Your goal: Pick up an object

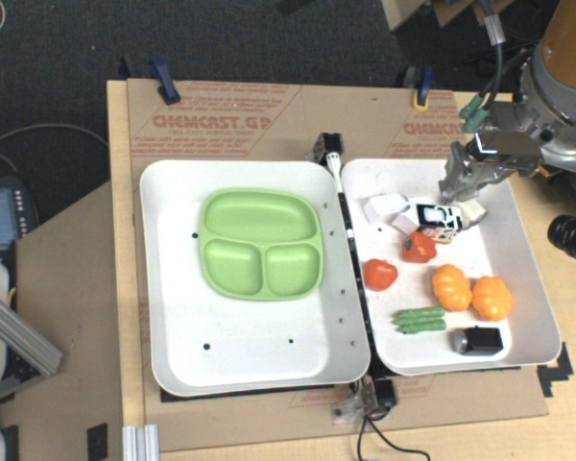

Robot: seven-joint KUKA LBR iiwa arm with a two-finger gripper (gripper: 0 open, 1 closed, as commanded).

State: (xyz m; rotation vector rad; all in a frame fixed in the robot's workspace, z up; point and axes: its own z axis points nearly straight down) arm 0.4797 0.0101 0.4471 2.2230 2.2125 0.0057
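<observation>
The right bin (524, 250) holds several small items: a white piece (386, 206), a black, white and yellow toy (438, 221), a red pepper (419, 247), a red tomato (379, 275), two orange fruits (451, 287) (491, 297), a green bean bundle (420, 321) and a black block (480, 339). My gripper (458, 188) hangs over the bin's far right part, just above and to the right of the black, white and yellow toy. A pale scrap (472, 211) lies right under it. I see nothing lifted off the bin floor.
The left bin (173, 305) carries a light green divided plate (261, 243). A black hinge strip (350, 248) runs between the bins. Blue (163, 80) and yellow (422, 94) clamps pin the cardboard base at the back. The arm's cables (494, 27) hang at the upper right.
</observation>
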